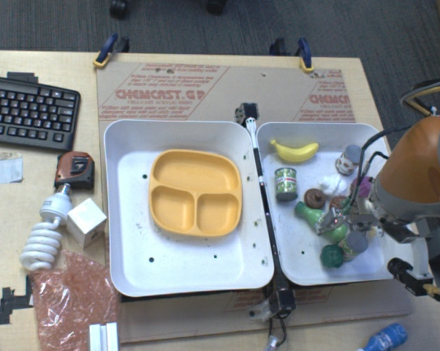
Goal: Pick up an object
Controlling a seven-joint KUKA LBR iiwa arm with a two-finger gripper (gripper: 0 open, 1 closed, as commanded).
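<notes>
Objects for picking lie in the right-hand white bin [289,265], at the right of the frame. A yellow plastic banana [294,151] rests near its upper edge. Just below it stands a small green-labelled can [285,183]. To the right of the can sits a small brown round toy [314,197], and a pale figurine with a round head [345,163] lies toward the bin's upper right. A green pear-shaped toy [308,214] lies near the middle, and a dark green ball [332,257] sits toward the lower right corner.

The grey arm with its orange band [417,170] comes in from the right edge, and its hand [342,221] is low in the cluster, beside the green pear-shaped toy and just above the dark green ball. Whether its fingers are apart or together cannot be told, as the clutter hides them.

The left-hand white bin [129,218] holds a yellow three-compartment plastic tray [196,192], lying flat near its middle.

On the wooden counter [30,174] at the left of the frame are a black keyboard [30,112], a tape measure [75,170], a white spiral light bulb [44,232] and a small white cube [87,221].
</notes>
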